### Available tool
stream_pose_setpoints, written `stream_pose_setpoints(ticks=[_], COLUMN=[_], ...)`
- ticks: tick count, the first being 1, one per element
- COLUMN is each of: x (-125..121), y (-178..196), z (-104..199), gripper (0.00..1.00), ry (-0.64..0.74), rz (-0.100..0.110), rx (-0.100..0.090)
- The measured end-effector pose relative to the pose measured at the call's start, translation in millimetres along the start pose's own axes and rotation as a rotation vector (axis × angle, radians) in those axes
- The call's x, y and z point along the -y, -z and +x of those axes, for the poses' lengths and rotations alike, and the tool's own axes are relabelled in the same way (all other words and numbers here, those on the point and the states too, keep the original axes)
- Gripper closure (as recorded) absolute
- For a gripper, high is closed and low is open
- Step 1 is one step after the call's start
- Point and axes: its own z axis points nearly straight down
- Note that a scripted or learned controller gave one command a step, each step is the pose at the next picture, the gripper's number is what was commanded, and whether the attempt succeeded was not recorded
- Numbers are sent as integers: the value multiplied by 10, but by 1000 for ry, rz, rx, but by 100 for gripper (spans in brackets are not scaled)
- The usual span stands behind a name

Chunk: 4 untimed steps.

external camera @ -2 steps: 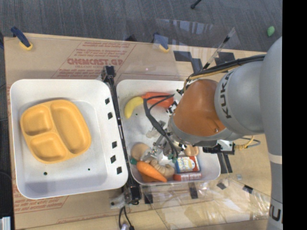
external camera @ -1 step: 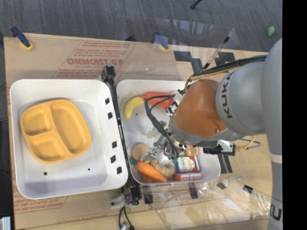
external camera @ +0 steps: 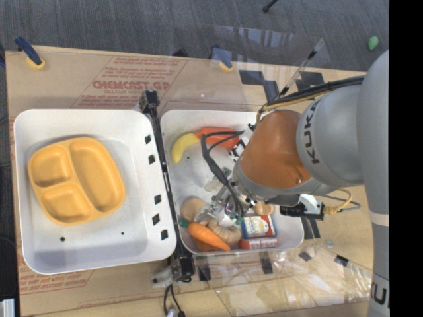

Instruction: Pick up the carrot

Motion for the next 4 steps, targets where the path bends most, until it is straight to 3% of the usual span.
stream_pose_setpoints(ticks=[1, 2, 3, 4], x=[-131, -34, -200, -66], y=[-22, -74, -156, 3], z=[-98, 105, -157, -522], gripper=[0, 0, 0, 0], ry=[249, 288, 480, 608], rz=[0, 1, 2, -1], rx=[-13, -27, -54, -54])
